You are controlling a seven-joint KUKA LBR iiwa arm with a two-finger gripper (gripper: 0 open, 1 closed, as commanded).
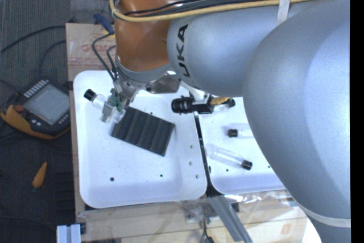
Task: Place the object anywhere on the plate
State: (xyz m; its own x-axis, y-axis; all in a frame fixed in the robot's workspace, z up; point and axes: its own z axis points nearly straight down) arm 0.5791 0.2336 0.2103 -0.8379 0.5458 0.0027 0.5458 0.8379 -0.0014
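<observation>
A dark ribbed rectangular plate [143, 131] lies flat in the left white bin [114, 185]. My gripper [113, 108] hangs over that bin's upper left, just off the plate's top left corner. A clear tube with a black cap [93, 97] lies right beside the gripper's tip, cap pointing away to the left. The gripper's body hides whether the tube is held or merely rests on the bin floor. The orange wrist band and grey arm cover the bin's far edge.
The right bin [239, 182] holds two clear tubes with black caps, one short [237, 133] and one longer [230, 157]. The bins' shared rim runs down the middle. Left of the bench, a teach pendant [38, 108] and an orange tool [38, 174] lie on the floor.
</observation>
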